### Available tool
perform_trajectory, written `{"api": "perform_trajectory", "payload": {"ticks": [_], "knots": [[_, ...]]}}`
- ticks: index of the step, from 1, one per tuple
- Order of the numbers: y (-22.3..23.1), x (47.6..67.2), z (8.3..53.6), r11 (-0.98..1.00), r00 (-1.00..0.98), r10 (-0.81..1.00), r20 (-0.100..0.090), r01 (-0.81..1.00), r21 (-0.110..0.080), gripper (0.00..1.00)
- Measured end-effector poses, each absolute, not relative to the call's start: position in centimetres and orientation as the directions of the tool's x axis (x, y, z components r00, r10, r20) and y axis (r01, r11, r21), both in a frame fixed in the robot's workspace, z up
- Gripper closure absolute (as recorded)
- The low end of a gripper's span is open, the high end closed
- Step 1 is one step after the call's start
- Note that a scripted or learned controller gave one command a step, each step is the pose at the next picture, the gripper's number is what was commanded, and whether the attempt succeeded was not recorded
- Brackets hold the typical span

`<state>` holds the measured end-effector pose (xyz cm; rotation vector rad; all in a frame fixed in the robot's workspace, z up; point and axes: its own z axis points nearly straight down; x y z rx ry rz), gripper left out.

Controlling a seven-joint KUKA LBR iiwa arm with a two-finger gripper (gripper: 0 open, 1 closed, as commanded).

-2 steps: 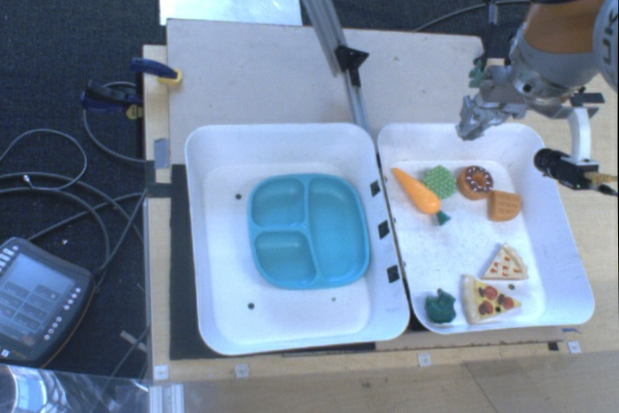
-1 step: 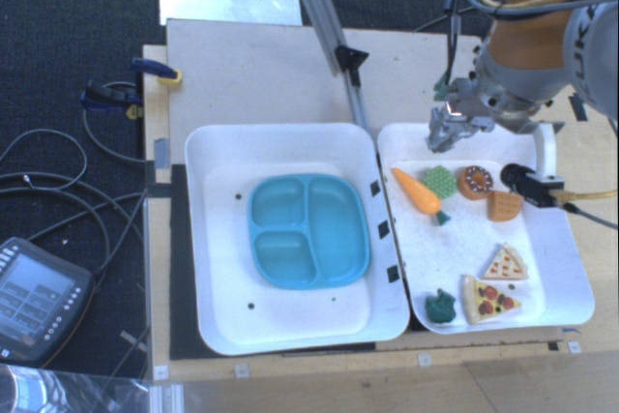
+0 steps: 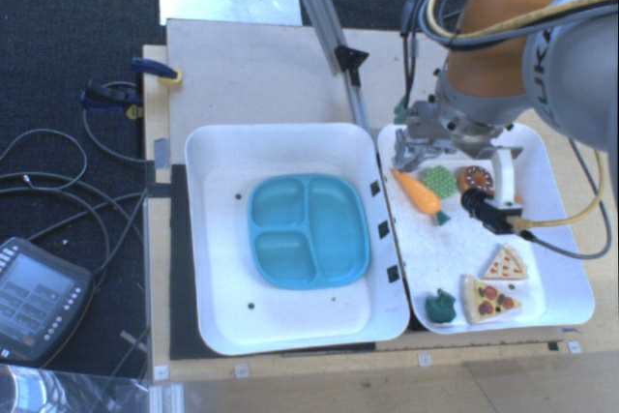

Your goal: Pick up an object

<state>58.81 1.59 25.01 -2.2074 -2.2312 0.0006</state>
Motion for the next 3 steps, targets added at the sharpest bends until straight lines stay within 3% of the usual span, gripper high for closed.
{"api": "perform_trajectory", "payload": {"ticks": [2, 3], "knots": [[9.7, 52.6, 23.2, 0.010, -0.010, 1.000, 0.002, 1.000, -0.003, 1.00], [9.4, 52.7, 23.3, 0.001, -0.001, 1.000, 0.001, 1.000, 0.001, 0.00]]}}
